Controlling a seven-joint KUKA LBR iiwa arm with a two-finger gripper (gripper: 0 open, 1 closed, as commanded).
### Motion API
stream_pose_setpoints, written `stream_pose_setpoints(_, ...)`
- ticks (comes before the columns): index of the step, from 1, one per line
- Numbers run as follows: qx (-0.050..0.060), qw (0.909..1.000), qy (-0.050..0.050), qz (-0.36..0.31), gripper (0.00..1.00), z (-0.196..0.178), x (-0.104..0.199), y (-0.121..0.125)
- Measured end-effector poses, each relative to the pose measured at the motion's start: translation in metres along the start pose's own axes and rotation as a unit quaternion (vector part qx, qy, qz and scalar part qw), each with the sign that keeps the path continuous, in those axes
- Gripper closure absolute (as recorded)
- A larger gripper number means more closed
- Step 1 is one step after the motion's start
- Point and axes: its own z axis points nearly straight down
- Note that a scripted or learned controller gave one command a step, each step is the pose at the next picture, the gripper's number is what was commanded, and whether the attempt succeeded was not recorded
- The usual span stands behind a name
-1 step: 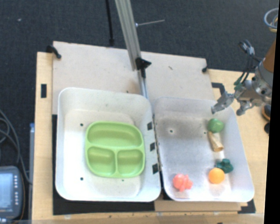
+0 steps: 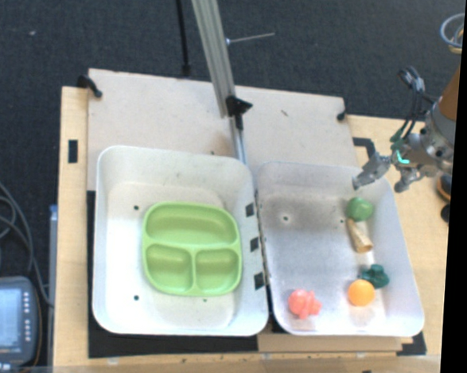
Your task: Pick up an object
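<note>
My gripper [image 2: 386,175] hangs at the right bin's [image 2: 313,195] upper right rim, fingers spread apart and holding nothing. Just below sits a small green ball [image 2: 360,208], touching a tan block [image 2: 361,236]. It looks light, smooth, apt to roll; I'd pinch across its middle.

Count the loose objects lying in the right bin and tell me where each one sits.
5. Green ball by the far right wall, tan block just below it, dark green piece and orange ball near the right edge, pink object at the near edge.
</note>
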Motion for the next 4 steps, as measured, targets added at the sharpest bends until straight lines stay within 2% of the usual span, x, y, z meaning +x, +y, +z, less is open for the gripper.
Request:
stream_pose_setpoints(1,0.002,1.0,0.001,0.002,0.0,0.045,0.001,-0.007)
stream_pose_setpoints(2,0.003,1.0,0.001,0.002,0.0,0.108,0.003,-0.009)
stream_pose_setpoints(3,0.002,1.0,0.001,0.001,0.0,0.163,0.009,-0.003)
stream_pose_setpoints(4,-0.002,1.0,0.0,0.002,1.0,0.148,0.007,-0.001)
